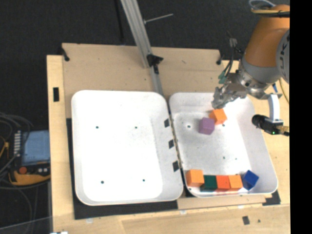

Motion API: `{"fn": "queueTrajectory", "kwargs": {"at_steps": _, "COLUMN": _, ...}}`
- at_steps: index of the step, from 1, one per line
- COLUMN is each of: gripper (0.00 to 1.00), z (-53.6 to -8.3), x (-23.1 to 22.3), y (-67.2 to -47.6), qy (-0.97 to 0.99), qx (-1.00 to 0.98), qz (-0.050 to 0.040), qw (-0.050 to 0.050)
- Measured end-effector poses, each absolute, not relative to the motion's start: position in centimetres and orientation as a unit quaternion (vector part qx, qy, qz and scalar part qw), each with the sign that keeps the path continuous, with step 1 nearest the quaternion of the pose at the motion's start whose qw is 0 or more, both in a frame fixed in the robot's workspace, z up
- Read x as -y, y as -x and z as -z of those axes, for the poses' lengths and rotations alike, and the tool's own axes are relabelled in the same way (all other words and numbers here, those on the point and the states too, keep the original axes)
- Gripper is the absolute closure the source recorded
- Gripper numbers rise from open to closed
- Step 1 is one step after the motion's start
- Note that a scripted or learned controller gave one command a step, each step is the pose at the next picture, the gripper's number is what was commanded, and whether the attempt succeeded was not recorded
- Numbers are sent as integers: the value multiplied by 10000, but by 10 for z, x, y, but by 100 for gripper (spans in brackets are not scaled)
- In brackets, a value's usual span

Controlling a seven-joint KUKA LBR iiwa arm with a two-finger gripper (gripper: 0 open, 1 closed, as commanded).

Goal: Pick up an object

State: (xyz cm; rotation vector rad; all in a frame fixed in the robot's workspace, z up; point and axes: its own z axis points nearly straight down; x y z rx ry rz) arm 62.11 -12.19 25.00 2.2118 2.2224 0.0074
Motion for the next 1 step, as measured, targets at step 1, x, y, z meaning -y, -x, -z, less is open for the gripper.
{"fn": "queueTrajectory", "kwargs": {"at_steps": 1, "gripper": 100, "z": -238, "x": 67, "y": -625, "qy": -7050, "qx": -7092, "qz": 3, "qw": -5}}
